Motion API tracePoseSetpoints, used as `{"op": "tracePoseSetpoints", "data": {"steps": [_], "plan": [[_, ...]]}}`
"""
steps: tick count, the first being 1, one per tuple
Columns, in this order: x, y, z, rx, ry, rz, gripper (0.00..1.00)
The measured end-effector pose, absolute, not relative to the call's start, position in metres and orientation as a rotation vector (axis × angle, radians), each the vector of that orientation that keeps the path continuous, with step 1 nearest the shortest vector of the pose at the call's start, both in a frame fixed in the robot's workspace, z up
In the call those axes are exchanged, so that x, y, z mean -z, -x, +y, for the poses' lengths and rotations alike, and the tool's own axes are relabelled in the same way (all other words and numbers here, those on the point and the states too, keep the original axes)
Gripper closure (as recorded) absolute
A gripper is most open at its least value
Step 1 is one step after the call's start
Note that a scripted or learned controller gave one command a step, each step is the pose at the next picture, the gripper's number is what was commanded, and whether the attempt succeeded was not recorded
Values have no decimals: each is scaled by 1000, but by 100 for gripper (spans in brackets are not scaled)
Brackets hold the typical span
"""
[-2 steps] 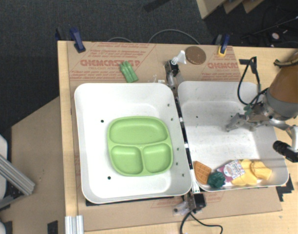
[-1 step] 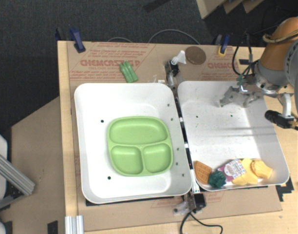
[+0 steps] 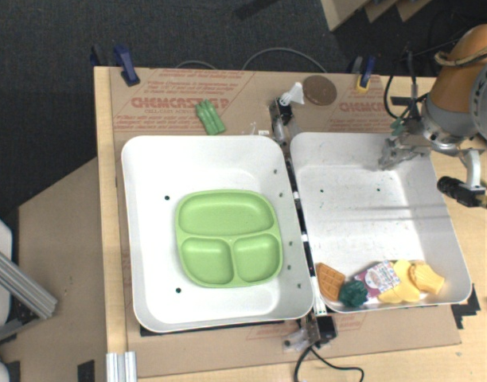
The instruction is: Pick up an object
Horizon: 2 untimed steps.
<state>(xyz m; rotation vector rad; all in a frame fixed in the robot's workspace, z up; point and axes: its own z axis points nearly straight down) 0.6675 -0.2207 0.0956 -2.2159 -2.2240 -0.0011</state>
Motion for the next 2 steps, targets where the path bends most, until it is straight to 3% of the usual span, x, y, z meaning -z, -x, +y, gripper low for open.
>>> {"op": "tracePoseSetpoints", "data": {"steps": [1,2], "plan": [[-150,-639,-206,1,2222,-2220,100],[-110,-538,-190,-8,2217,-2211,100]]}}
